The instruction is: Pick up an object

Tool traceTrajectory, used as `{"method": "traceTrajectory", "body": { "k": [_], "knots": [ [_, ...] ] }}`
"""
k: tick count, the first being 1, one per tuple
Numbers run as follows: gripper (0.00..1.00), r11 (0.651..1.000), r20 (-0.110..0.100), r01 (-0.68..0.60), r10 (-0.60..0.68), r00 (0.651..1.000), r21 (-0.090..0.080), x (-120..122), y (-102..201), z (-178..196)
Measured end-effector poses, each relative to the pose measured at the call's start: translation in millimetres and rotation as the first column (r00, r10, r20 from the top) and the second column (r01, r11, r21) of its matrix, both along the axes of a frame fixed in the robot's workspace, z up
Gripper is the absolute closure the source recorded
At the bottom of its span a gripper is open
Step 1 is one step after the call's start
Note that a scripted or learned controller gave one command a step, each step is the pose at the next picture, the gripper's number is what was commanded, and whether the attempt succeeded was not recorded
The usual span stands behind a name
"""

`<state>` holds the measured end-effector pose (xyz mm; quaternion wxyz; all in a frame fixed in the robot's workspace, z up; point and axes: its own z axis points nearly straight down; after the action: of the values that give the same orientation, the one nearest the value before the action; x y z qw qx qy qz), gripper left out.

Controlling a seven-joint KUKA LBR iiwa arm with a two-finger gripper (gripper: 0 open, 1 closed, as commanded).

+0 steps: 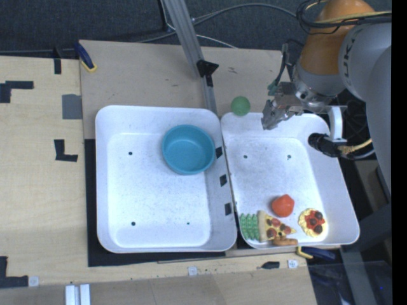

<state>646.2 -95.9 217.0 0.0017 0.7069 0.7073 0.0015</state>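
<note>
1. Toy foods lie nearest us, along the near rim of the right bin [331,170]: a pizza slice [270,228] with a green edge at its left, a red tomato [283,204] just behind it, and a small round tart [312,222] to the right. We take these as the likeliest things to pick.
2. Left bin [127,189]: a blue bowl [187,149] sits upright near its far right corner, close to the wall the two bins share.
3. Green ball [240,105]: it rests on the bench [133,75] just beyond the far rim of the right bin, outside both bins.
4. Pincer [272,121]: it hangs over the far left corner of the right bin, tips pointing down. We see nothing between the tips; whether they stand apart or together we cannot tell at this size.
5. Governing relation: the ball lies just left of the pincer and slightly farther from us, near it but across the rim. The tomato and pizza slice lie well apart from the pincer, toward the near rim, almost straight along the bin's long side.
6. Long axis: the pizza slice runs left to right, parallel to the near rim; we judge that a grasp across its short width would suit it. The tomato and ball offer no preferred axis.
</note>
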Motion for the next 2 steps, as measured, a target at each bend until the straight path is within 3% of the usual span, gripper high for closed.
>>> {"method": "traceTrajectory", "body": {
  "k": [1, 2],
  "knots": [
    [1.0, 1.0, 0.0, -0.001, 0.001, 1.0, 0.0, 3.1, 7.2, 59.9],
    [1.0, 1.0, -0.004, -0.004, 0.004, 1.0, 0.001, -5.7, 62.4, 61.3]
  ]
}}
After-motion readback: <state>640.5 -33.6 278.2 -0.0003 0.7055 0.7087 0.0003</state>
